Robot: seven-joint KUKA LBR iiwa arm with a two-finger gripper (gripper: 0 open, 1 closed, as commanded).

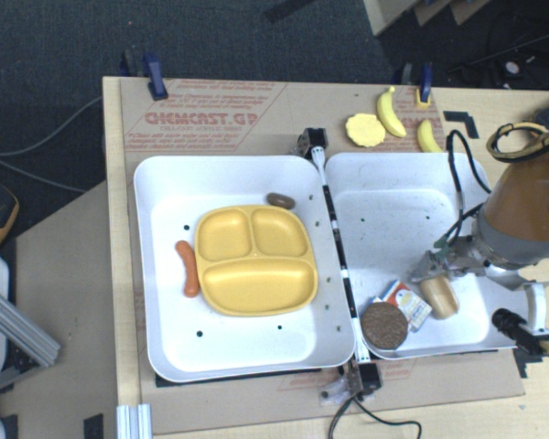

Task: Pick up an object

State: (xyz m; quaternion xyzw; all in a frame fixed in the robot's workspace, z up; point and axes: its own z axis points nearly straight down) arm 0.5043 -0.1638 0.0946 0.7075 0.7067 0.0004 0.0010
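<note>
The bench carries two white bins; the left bin holds a yellow divided plate at its middle, an orange sausage just beside the plate's left edge and a small brown lump near the far edge; the right bin holds the arm reaching to its near right corner, where a tan cup, a brown disc and a small carton lie close together; the gripper sits just above the cup, and whether it is spread or closed cannot be told; two bananas and a yellow disc rest on the bench's far edge.
</note>
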